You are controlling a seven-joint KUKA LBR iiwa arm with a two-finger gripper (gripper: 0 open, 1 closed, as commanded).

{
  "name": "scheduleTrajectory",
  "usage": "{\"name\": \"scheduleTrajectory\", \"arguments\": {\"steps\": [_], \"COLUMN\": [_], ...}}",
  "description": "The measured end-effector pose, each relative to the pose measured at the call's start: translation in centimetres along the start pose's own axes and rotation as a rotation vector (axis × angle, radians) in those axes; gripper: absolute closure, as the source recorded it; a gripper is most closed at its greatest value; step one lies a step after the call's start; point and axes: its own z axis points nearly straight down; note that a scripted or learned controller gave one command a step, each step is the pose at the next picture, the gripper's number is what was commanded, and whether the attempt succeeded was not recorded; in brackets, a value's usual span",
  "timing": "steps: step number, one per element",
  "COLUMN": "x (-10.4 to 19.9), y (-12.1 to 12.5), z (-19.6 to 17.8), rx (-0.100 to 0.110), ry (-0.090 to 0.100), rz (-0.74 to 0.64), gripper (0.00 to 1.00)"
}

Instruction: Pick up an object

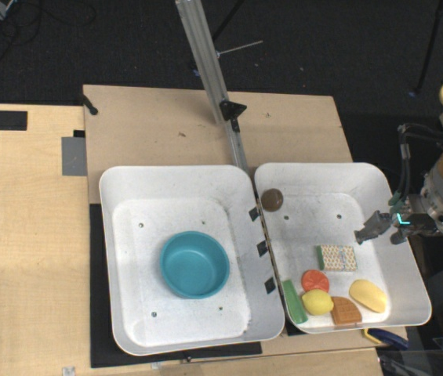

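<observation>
The task names no single object, so any of the small pieces in the right-hand shallow white bin (378, 180) could serve. Most crowd its near corner, which makes them awkward targets: a round red piece (314, 280) touches a yellow lemon-shaped piece (317, 302) just below it, a brown ridged block (346, 311) lies against the lemon's right side, and a green stick (294, 301) lies along the bin's left wall just beside them. A smooth yellow oval piece (368, 294) sits a little to the right with some bare floor around it, and a flat pale speckled square pad (337, 258) lies above the cluster. A small brown ball (272, 200) rests alone near the far left corner, well apart from everything else; by my judgement it or the yellow oval offers the cleanest approach, since no neighbours would block fingers closing in

The two-finger gripper (370, 229) hangs over the right side of this bin, above and to the right of the speckled pad. Nothing is visible between its dark fingers; whether they are spread or closed I cannot tell from this angle. The grey arm (434, 202) enters from the right edge, so the right bin is its natural reach

The left-hand shallow white bin (119, 186) holds a teal plastic bowl (195, 264), upright near its middle
</observation>
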Motion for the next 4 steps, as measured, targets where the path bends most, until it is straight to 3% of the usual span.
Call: {"name": "scheduleTrajectory", "arguments": {"steps": [1,3,4], "x": [0.0,0.2,0.3], "y": [0.0,-0.7,-0.6], "z": [0.0,12.6,16.6], "rx": [0.000,0.005,-0.001], "ry": [0.000,0.001,0.001], "rz": [0.000,0.000,-0.001], "gripper": [0.00,0.00,0.00]}}
